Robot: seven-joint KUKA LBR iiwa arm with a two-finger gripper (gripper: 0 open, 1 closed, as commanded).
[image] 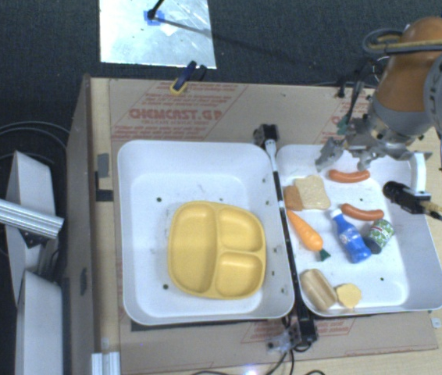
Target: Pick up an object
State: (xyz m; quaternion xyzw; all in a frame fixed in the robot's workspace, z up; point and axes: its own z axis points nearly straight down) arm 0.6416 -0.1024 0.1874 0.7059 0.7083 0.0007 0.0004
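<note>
The gripper (347,156) hangs with fingers spread wide and empty over the back of the right bin (424,283), just above the upper sausage (349,176), which is round and could roll aside or slip free as they close.

- L bin (139,170): divided tray (215,248) in it, toward near side.
- R bin (424,276): sausage (349,176) far; 2nd sausage (362,212) nearer.
- Bread (308,193) far-left, carrot (307,231) just nearer.
- Bottle (350,236) mid, can (379,233) touching its right.
</note>
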